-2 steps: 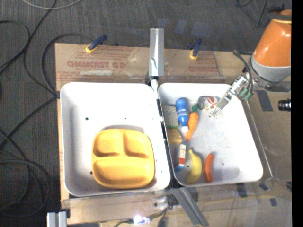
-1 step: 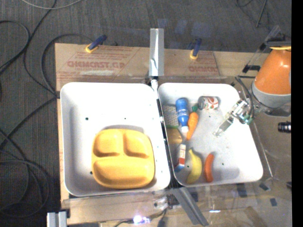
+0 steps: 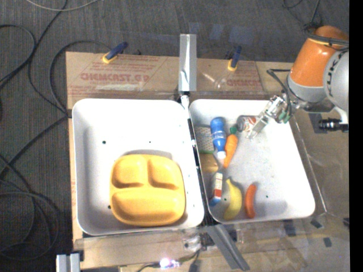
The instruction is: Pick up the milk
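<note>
**Though close, not yet on the milk**

While nothing is lifted, counting 0 of the task's steps as done. Still to do, by judgement: reaching across, closing on the bottle, raising it.

For the gripper [image 3: 256, 128]: low over the far part of the right bin [image 3: 300, 169], just beside a small can [image 3: 245, 122], with nothing visibly held. Cannot tell whether set wide or narrow.

For the milk bottle [image 3: 217, 134], white with a blue cap: lying in the same bin, near the divider wall, beyond the can from the gripper.

Crowded on 2 sides: a carrot [image 3: 229, 149] touching or nearly touching its near side, and the bin's wall just beside the other. Further toward the camera, a banana [image 3: 231, 198], a small red-and-white bottle [image 3: 218, 187] and a red pepper-like piece [image 3: 250, 200], all apart from the milk.

Open floor in the bin's right half, so room for approaching from there. In the left bin [image 3: 91, 123], 1 yellow divided tray [image 3: 148, 188], well apart.
</note>
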You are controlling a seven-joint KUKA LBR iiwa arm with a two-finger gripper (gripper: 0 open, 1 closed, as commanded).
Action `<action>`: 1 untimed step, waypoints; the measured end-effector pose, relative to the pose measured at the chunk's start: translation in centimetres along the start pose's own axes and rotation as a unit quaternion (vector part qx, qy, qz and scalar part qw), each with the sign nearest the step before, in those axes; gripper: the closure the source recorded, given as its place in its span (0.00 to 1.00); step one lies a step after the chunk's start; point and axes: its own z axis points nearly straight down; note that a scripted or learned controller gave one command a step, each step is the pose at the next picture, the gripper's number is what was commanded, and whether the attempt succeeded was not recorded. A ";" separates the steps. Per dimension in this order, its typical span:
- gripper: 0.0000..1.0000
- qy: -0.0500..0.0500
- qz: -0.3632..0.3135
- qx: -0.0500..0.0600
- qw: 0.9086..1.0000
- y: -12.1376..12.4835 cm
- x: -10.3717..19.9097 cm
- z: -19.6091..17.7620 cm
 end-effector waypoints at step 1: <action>1.00 -0.003 -0.001 -0.001 1.000 0.2 -0.1 -1.2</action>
